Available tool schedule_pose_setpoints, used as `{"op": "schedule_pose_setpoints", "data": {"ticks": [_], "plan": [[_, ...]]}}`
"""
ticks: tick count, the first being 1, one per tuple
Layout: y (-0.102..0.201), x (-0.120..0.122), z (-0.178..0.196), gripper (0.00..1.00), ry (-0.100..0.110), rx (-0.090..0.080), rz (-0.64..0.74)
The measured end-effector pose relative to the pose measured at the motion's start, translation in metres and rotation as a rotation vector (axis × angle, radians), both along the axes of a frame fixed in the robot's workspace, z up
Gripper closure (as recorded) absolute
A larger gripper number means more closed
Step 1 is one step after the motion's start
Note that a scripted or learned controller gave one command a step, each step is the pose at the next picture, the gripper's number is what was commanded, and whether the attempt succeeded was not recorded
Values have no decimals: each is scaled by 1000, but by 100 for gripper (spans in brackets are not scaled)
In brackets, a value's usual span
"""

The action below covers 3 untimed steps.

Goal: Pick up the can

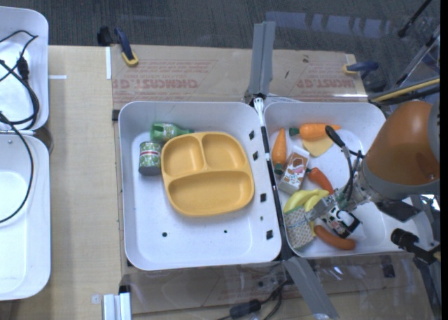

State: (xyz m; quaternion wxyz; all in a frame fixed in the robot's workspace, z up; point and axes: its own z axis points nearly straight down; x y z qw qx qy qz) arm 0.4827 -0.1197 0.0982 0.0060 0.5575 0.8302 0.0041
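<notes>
Hovering low over the right bin (374,112), the pincer (339,215) sat among toy food: bananas (305,200), a sausage (334,239), carrots, a small carton (295,170). Pincer state: cannot tell, clutter and wrist hid it. Can (149,157) lay in the left bin (203,245), near its left wall, touching the yellow divided plate (208,172), just below a green bottle (165,131). Arm and can were well apart, in separate bins on the counter (77,171).
</notes>
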Motion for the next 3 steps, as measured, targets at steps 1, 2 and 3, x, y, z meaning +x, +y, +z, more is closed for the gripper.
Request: {"op": "schedule_pose_setpoints", "data": {"ticks": [1,2,3], "plan": [[0,2,11,100,-4,2,-3],[0,1,9,0,0,2,-3],[-25,65,30,0,14,0,-131]]}}
